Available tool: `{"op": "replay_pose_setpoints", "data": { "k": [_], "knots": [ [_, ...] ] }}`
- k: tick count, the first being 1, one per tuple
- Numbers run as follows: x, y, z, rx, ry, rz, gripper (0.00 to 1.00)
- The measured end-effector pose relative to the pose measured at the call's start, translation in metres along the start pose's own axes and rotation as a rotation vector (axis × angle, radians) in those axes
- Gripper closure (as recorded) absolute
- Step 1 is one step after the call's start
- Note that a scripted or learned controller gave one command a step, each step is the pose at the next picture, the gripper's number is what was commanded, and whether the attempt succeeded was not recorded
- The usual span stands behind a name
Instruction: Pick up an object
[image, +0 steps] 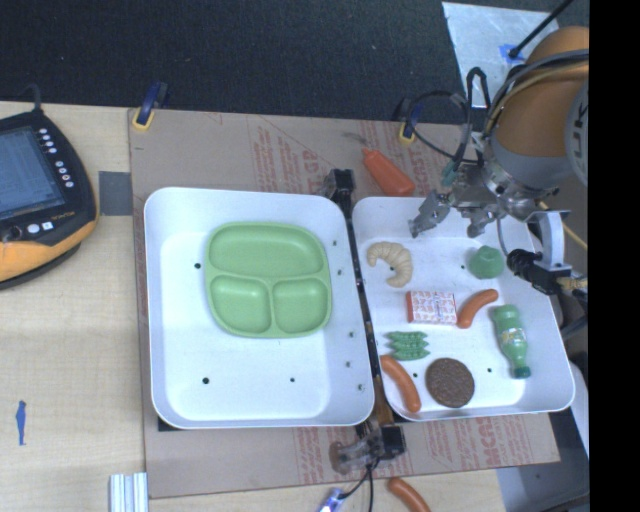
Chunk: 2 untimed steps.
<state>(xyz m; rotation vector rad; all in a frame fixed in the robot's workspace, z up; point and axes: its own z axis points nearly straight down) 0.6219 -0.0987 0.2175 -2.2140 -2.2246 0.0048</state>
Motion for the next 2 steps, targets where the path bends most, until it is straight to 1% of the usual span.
{"op": "replay_pose_setpoints", "data": {
  "k": [1,2],
  "knots": [
    [-0.011,-0.027,0.127,0.001,-0.002,0.000,0.00],
    [-0.013,0.016,0.125,-0.002,0.000,0.001,0.00]
  ]
}}
